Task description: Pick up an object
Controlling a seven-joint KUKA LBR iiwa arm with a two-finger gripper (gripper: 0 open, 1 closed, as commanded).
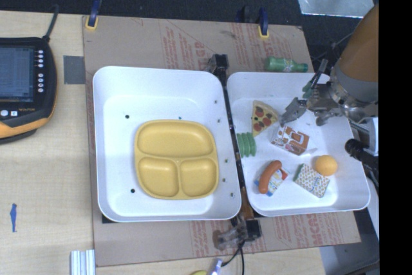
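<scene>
Step in hand, as a judgement: approach, nothing picked yet. The gripper [309, 111] sits over the upper part of the right bin [248, 193], fingers spread apart with nothing between them; one dark finger [293, 109] points toward 8 o'clock, the other [328, 116] lies off to the right. Nearest candidate is the red-and-white packet [290, 139], just below the fingertips at about 6 o'clock; the pizza slice [263, 116] is just beside the left finger at 9 o'clock. To do it well, the gripper should centre over one item only: the packet lies flat and tilted, so the fingers likely need to straddle its short side and go down until near the bin floor. The pizza slice is close enough to get clipped on descent. Easier alternatives, probably: the orange ball [326, 165] at 5 o'clock, or the sausage-like toy [271, 177] at 7 o'clock, both stand proud of the floor. The patterned block [312, 181] touches or nearly touches the ball, can't tell which. The green ridged piece [246, 143] hugs the bin's left wall, awkward. Arm pose: the arm enters from 3 o'clock, orange band [360, 42] at the upper right, wrist angled down and toward 9 o'clock. The left bin [109, 138] holds a yellow divided tray [175, 159], well apart from the gripper.
</scene>
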